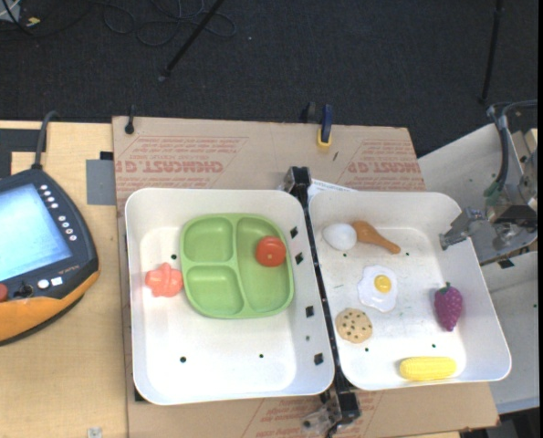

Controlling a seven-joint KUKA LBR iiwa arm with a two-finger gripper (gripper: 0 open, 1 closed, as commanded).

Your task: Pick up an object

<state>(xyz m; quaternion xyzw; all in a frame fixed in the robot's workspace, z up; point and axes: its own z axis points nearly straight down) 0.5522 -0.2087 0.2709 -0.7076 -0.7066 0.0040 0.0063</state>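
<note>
Pincer (pixel 461 234) sat at right bin's (pixel 490 359) 3 o'clock rim, grip state indiscernible; grapes (pixel 448 307) lay at its 6 o'clock, apart.

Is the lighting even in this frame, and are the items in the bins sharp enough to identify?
Camera view: lighting is soft and even over both bins, with faint shadows; the fried egg, corn cob and red tomato in the green tray read clearly; the floor behind is dark; the end effector at the right bin's edge is dim and indistinct.
</note>
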